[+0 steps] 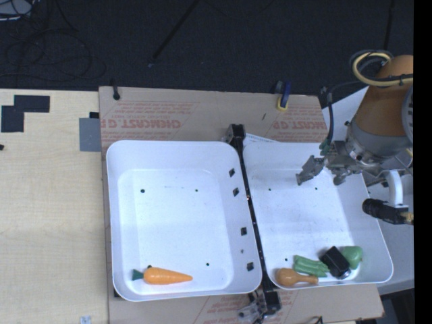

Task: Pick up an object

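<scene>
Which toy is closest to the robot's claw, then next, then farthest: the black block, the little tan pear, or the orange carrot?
From the gripper:
1. Black block, right bin's near corner.
2. Tan pear, just left of it.
3. Orange carrot, left bin's near edge.

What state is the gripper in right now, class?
Gripper: above the right bin, nothing between its fingers; open or shut cannot be told.
</scene>
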Robot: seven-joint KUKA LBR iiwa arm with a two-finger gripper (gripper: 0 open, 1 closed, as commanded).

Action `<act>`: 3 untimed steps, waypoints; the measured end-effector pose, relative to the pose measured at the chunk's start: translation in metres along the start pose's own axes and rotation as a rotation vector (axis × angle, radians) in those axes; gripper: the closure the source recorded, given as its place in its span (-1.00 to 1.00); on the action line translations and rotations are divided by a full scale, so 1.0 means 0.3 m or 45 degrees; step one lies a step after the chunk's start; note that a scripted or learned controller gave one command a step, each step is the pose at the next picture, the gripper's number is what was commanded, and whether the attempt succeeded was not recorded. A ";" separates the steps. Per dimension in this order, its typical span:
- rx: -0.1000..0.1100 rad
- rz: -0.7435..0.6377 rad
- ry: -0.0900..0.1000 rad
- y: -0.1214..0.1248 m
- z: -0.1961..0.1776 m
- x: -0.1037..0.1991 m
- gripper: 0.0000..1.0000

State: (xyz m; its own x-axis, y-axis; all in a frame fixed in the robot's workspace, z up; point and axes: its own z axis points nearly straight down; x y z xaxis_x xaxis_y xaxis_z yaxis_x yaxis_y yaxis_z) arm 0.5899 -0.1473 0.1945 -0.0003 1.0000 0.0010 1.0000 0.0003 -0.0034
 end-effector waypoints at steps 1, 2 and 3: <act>-0.002 -0.008 0.001 0.166 0.176 0.219 -1.00; -0.023 0.005 -0.010 0.184 -0.354 -0.040 -1.00; -0.006 -0.009 0.001 0.180 -0.444 0.285 -1.00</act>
State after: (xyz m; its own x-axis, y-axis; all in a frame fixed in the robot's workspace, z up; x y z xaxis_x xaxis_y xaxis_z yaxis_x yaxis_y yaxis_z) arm 0.6445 -0.0620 0.3275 -0.0076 1.0000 0.0014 1.0000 0.0076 0.0013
